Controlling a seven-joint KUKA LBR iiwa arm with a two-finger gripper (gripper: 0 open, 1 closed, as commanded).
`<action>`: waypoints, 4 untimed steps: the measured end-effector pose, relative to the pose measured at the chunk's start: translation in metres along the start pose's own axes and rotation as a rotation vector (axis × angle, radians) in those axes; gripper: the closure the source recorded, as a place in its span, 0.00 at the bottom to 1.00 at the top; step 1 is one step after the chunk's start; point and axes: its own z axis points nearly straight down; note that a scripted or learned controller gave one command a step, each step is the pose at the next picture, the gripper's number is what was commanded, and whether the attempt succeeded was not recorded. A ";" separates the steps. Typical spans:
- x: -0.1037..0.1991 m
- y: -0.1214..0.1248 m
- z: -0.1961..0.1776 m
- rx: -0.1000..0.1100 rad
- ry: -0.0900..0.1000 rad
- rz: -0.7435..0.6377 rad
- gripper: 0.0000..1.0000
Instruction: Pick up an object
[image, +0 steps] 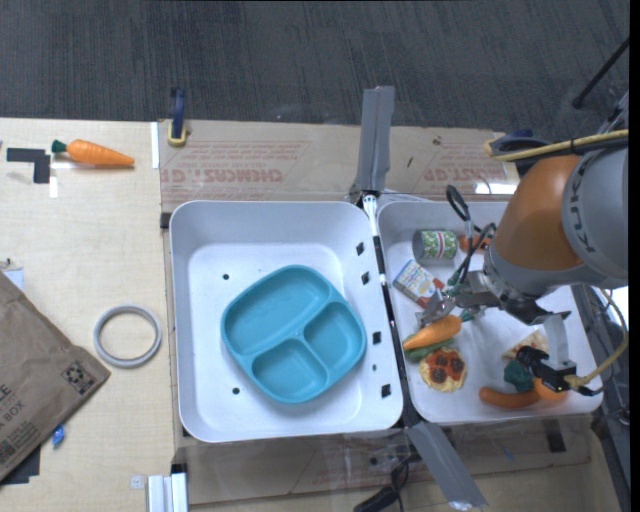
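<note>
gripper (452, 300) low in the right bin (480, 408), tip just above a toy carrot (432, 334); can't tell jaw state. pizza toy (444, 369) just below carrot, small can (436, 244) near top. blue divided tray (293, 333) in left bin (200, 300).

bench (100, 230) | two white bins (190, 330) | carrot (95, 153) | tape ring (127, 334)

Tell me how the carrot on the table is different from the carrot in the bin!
The table carrot lies alone on the tan bench top, far left; the bin carrot lies in the right bin, crowded by other toys, right beside the gripper. The table carrot looks longer and lies almost level; the bin carrot lies slanted. Both are orange with green tops.
</note>
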 end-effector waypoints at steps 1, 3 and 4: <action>-0.002 0.000 -0.008 0.001 0.000 0.005 1.00; -0.041 0.021 -0.095 0.000 -0.001 0.201 0.00; -0.025 -0.043 0.000 0.001 0.001 0.173 0.00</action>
